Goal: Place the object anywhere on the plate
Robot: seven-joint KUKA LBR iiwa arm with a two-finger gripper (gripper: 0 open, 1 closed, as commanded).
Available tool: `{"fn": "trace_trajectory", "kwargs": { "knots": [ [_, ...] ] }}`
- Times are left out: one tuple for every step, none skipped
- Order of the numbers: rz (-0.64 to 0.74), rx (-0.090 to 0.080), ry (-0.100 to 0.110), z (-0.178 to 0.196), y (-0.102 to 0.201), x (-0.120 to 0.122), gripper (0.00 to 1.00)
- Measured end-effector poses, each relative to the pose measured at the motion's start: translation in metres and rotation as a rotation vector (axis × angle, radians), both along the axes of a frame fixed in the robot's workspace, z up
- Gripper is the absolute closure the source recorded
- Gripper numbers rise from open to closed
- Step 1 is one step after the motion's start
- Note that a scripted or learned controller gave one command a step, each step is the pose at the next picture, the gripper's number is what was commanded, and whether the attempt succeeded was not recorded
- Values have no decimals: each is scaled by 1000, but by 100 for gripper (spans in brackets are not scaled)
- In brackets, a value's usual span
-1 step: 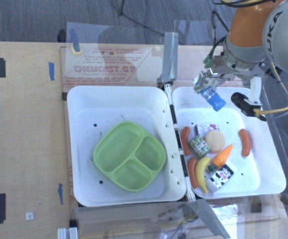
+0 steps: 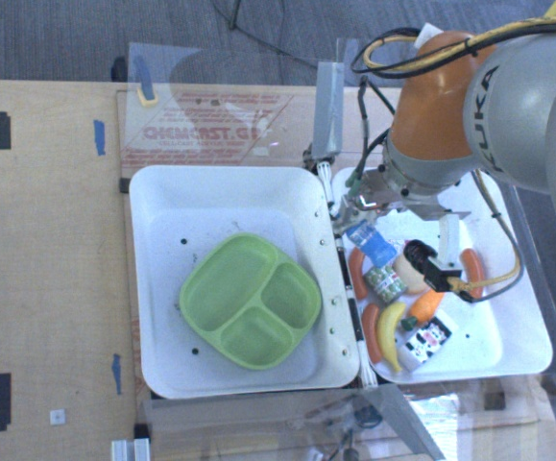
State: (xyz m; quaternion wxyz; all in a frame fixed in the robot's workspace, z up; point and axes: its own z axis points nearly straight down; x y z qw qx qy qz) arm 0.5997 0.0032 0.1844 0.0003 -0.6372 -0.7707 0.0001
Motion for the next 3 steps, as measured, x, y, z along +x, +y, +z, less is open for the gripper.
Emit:
{"fn": "trace_trajectory", "kwargs": {
  "knots": [
    [-26, 0, 2, 11, 95, -25, 100],
    [152, 0, 2, 34, 113, -48, 100],
    [151, 0, 2, 34, 113, -48, 0]
  ]
}}
